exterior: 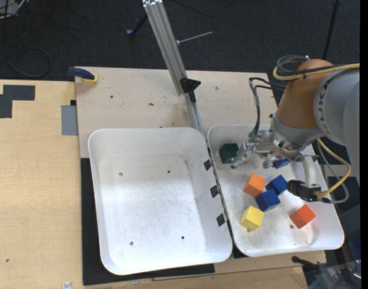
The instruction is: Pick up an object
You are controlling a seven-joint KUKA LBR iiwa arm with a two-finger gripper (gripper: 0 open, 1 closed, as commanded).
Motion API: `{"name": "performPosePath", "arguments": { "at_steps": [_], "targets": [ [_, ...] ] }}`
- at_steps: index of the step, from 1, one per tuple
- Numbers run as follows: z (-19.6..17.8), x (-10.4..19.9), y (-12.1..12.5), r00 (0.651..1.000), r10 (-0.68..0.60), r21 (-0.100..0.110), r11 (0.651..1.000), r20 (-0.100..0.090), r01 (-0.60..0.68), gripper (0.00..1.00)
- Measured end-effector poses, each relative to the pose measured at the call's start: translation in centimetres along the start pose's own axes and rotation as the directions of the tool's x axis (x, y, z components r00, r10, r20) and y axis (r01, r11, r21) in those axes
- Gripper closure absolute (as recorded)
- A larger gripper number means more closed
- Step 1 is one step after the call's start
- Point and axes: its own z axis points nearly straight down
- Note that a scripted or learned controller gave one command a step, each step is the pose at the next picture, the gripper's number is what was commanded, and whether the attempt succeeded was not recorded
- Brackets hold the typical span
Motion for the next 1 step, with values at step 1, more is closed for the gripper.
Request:
{"name": "performPosePath", "arguments": {
  "at_steps": [1],
  "targets": [
    [-1.31,-0.24,0.09,1.0,0.007,-0.005,1.0,0.0,-0.007,1.0]
  ]
}}
